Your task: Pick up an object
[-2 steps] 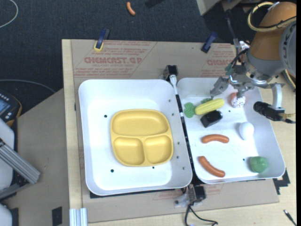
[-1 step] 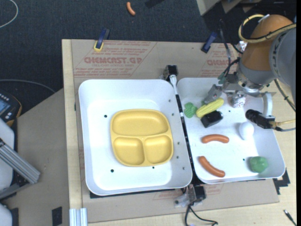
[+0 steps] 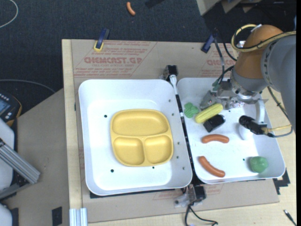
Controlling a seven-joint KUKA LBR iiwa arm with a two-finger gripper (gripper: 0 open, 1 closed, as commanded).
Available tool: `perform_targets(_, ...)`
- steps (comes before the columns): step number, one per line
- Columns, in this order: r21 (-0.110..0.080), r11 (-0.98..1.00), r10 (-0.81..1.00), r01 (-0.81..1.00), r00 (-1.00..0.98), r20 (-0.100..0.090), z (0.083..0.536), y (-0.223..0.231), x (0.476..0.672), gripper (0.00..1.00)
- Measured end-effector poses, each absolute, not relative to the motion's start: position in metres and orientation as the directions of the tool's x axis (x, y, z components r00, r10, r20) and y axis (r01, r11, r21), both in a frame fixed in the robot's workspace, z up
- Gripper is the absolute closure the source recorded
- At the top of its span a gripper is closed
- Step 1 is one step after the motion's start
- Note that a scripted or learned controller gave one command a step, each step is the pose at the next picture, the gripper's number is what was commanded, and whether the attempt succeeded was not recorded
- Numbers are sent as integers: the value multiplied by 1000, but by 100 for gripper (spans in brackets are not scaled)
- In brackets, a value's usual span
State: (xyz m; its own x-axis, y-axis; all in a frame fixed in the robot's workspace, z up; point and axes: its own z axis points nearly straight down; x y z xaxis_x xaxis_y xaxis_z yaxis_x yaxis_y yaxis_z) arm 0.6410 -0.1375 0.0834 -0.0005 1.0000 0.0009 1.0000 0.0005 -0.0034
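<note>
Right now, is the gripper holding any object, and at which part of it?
It cannot be told. The gripper is low over the yellow corn cob toy in the right white bin, but the wrist hides any contact.

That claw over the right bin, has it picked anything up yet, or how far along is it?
Done: the arm has reached the right bin. In hand: the claw sits low beside the yellow corn, though a grip isn't clear. Left: lifting something; two sausages and the green ball lie untouched.

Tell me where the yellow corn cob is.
The yellow corn cob lies in the right white bin, upper left part, between the green leafy piece and the small black block.
</note>
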Motion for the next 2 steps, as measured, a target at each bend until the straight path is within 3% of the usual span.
perform_targets(1,1,0,1000,1000,0,0,96,-138,642,100)
perform_targets(2,6,1,1000,1000,-1,-1,147,-128,640,100)
